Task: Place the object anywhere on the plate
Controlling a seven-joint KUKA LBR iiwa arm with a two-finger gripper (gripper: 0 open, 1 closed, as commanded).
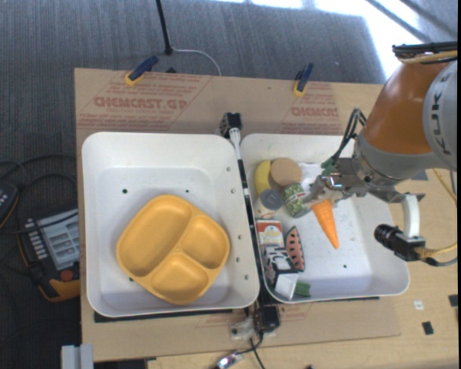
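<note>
The gripper point(320, 188), its grip state impossible to tell, hovers over the right bin point(384, 279) beside the carrot point(326, 221), likely its target, with the yellow plate point(173, 246) well off in the left bin point(107, 167).

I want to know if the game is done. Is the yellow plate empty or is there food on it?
Empty. The yellow plate in the left bin shows bare sections; the carrot lies in the right bin.
</note>
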